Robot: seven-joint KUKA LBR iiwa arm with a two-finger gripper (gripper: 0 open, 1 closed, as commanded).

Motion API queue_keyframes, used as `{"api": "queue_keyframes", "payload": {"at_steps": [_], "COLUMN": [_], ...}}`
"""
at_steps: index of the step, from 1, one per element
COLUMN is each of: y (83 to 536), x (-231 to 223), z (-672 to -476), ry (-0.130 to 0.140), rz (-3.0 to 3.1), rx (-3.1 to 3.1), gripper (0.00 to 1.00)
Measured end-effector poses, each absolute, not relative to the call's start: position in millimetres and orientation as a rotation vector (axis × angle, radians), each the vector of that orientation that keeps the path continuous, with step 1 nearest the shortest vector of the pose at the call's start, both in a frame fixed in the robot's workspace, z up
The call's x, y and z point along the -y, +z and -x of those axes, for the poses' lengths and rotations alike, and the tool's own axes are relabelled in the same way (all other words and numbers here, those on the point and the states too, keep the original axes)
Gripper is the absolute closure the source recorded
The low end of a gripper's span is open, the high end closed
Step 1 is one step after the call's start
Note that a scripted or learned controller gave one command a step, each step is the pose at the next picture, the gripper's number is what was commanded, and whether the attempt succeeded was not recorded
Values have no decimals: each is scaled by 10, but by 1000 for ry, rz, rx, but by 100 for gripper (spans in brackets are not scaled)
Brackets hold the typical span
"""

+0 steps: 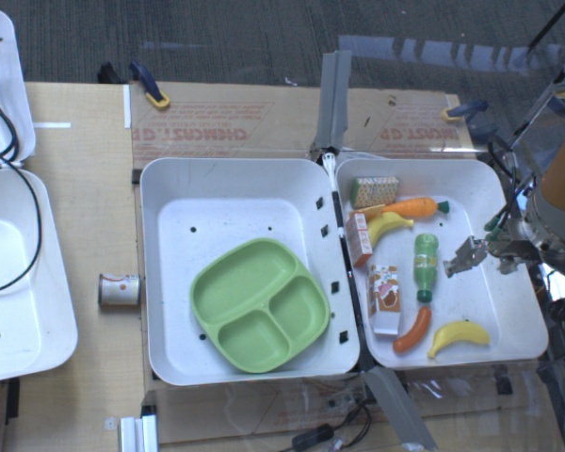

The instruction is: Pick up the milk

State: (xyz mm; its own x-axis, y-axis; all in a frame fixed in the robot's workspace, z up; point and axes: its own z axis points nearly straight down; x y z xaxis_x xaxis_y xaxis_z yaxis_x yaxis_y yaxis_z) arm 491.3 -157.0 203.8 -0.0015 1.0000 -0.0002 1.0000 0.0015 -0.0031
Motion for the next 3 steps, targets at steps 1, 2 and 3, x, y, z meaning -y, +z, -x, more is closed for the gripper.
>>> {"api": "queue_keyframes", "payload": {"at_steps": [1,2,3], "y": [1183,1062,1053], "x": [985,981,999], "z": [-5455,-5193,-4932], "ry": [-3,-29,-39], "rz": [1758,1631,2105], "rx": [2611,2725,2372], "gripper": [0,0,0]}}
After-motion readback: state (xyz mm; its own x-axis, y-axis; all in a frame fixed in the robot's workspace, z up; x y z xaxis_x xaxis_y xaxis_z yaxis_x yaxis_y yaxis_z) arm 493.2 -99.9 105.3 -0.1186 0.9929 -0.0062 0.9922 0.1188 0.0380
